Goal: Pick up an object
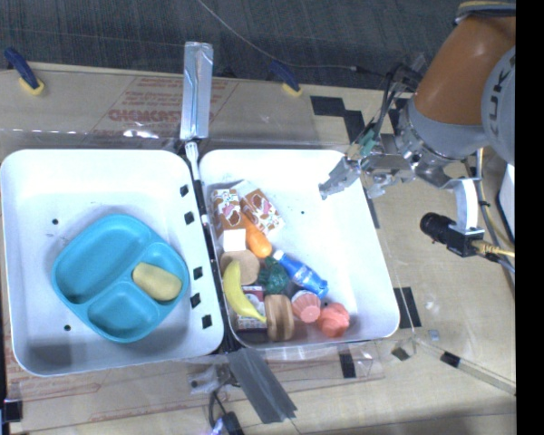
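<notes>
My gripper (337, 181) hangs over the far right corner of the right bin (344, 234), above bare white floor, with nothing between its fingers that I can see. The bin's objects lie in a heap along its left and near sides: a patterned packet (245, 209), an orange carrot (258, 241), a blue bottle (304, 275), a banana (237, 293), a green piece (275, 279), a burger-like bun (278, 316) and pink and red round items (322, 314). All sit well to the left of and nearer than the gripper.
The left bin (36, 243) holds a blue divided plate (100, 275) with a yellow potato-like lump (157, 281) on it. A metal post (196, 89) rises at the divider between bins. The arm's orange band (461, 48) and grey wrist (435, 139) stand at the right.
</notes>
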Robot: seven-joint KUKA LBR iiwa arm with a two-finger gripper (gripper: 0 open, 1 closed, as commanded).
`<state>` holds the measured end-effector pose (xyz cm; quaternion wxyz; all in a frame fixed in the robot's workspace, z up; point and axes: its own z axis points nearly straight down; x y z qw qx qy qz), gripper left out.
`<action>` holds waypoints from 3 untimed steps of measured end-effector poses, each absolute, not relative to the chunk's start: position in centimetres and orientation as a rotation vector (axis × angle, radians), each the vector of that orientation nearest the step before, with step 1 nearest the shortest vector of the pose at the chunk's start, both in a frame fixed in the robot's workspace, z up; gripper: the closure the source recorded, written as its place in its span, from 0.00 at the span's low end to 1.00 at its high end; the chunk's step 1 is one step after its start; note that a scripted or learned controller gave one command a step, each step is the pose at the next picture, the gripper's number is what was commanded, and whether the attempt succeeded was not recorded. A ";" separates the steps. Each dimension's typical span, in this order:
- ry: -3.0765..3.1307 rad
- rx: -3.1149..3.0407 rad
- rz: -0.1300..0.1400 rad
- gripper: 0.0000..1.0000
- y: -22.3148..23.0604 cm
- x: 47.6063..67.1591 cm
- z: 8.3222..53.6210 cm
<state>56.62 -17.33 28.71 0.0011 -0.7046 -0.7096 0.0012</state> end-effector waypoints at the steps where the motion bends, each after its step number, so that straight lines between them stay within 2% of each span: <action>1: -2.327 -2.093 0.011 0.00 -10.5 53.0 13.2; 2: -2.501 -1.913 -0.005 0.00 -11.7 55.1 26.4; 3: -2.465 -1.955 -0.005 0.00 -11.7 51.2 9.5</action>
